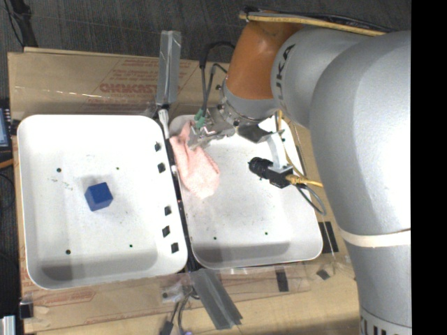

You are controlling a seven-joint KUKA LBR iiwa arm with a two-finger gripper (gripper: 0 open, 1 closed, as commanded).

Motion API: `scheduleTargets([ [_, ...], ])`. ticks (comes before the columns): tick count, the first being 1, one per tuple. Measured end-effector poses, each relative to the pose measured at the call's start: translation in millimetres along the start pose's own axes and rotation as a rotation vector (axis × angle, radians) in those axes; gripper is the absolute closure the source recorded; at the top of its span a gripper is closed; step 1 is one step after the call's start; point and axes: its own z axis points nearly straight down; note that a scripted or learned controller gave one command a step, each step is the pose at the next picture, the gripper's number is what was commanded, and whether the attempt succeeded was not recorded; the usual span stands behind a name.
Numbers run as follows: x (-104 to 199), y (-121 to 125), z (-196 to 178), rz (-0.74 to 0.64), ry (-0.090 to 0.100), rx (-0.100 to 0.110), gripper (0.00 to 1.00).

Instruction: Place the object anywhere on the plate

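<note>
A pink plate (195,167) lies in the right bin (258,246), up against its left wall, and looks tilted. My gripper (198,132) hangs over the plate's far end, close to it or touching it. A small green bit shows at the gripper's tip; I cannot tell what it is. A blue cube (98,195) sits alone on the floor of the left bin (42,257), well to the left of the gripper.
The big grey arm with its orange band (255,61) covers the right bin's far right side. A black connector with a yellow cable (272,173) hangs over that bin's middle. A ridge with black clips (170,208) divides the bins.
</note>
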Motion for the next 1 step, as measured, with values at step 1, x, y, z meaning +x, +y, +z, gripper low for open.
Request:
scheduleTargets([
  [1, -0.4, 0.6, -39.7, -0.005, 0.002, 0.0, 1.0],
])
